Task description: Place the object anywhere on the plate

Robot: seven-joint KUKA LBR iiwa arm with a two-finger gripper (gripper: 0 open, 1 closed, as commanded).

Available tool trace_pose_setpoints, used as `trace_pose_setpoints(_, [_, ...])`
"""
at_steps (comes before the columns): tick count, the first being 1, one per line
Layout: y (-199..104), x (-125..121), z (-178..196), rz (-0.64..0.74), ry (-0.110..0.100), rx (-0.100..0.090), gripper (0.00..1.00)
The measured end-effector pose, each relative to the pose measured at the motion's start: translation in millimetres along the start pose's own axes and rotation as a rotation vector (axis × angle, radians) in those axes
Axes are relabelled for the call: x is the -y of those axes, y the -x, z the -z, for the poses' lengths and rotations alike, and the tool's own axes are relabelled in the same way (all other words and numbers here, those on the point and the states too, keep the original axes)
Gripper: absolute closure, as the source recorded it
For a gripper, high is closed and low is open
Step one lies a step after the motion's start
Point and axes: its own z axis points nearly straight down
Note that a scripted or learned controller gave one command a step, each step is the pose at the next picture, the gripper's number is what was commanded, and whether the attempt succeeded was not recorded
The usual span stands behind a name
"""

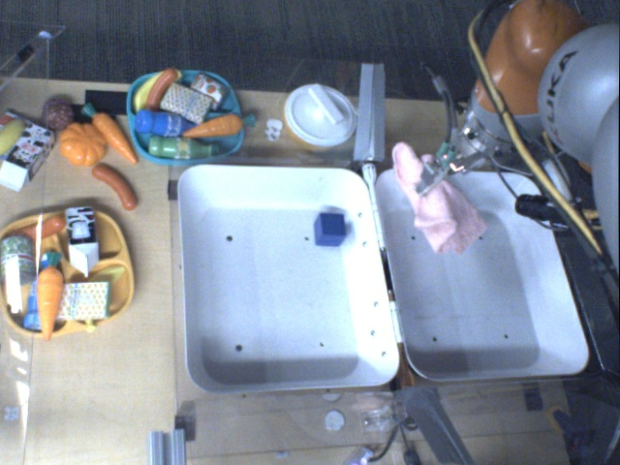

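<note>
A small blue cube (330, 228) is sitting alone in the left shallow white bin (242, 347), well apart from the two-finger gripper (433, 175), which is hanging over the right white bin's (504, 337) upper left corner and pinching a crumpled pink cloth (441, 206) that is drooping below its fingers. Both bins are resting side by side on a pale wooden bench (97, 376). One cube, one cloth and two bins are showing.
</note>
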Motion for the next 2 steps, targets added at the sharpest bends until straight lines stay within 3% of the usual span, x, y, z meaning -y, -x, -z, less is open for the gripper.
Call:
trace_pose_setpoints(1, [-1,-3,41,0.008,0.001,0.0,1.0])
trace_pose_setpoints(2, [-43,-10,39,0.412,0.001,-0.002,1.0])
